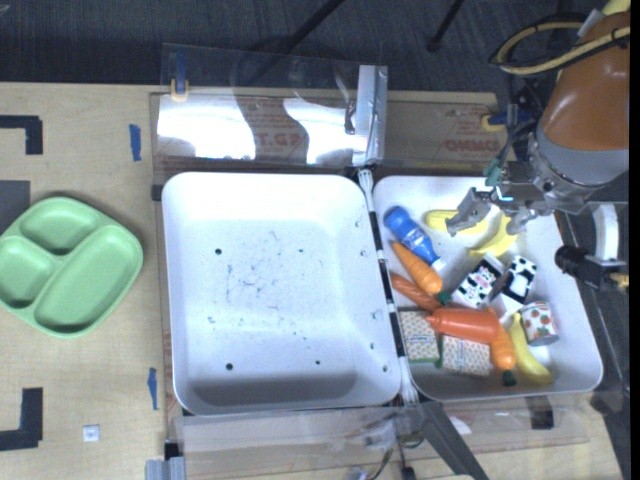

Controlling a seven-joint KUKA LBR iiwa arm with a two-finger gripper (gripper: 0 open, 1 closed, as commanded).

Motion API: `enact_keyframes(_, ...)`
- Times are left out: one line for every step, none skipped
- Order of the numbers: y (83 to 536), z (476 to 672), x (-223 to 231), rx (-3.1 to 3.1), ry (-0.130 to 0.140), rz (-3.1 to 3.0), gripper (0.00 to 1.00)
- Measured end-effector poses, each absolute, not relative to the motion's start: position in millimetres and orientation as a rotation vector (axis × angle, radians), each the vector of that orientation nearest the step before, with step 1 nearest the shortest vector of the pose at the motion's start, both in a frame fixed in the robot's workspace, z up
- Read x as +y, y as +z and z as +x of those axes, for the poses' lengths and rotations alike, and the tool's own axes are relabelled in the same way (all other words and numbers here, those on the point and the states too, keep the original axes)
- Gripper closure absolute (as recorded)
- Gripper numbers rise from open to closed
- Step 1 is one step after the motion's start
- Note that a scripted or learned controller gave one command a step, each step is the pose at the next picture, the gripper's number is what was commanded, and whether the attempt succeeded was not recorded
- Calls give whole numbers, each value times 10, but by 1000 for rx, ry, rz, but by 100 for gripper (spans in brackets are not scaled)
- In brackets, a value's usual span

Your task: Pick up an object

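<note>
Gripper point(490, 211) over right bin point(585, 368) by banana point(478, 230), fingers apart, nothing held; no readable labels.

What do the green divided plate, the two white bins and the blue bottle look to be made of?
Green divided plate: probably moulded plastic, matte with a soft sheen on its rounded rims. White bins: likely thin plastic, smooth, with rounded corners and scuff marks on the left floor. Blue bottle: seemingly glossy plastic, with a white cap; could be a toy.
</note>
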State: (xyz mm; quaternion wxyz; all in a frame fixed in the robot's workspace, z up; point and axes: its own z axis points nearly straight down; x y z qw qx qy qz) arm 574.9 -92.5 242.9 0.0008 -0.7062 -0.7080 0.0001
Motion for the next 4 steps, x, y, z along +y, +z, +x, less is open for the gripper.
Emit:
enact_keyframes(1153, 5705, -938, -2044, -30, -2417, 0)
enact_keyframes(1082, 5870, -961, -2327, -46, -2166, 0)
enact_keyframes(1199, 6123, -1355, -2341, -5, -2104, 0)
enact_keyframes(851, 6425, -1225, -2361, 4, -2070, 0)
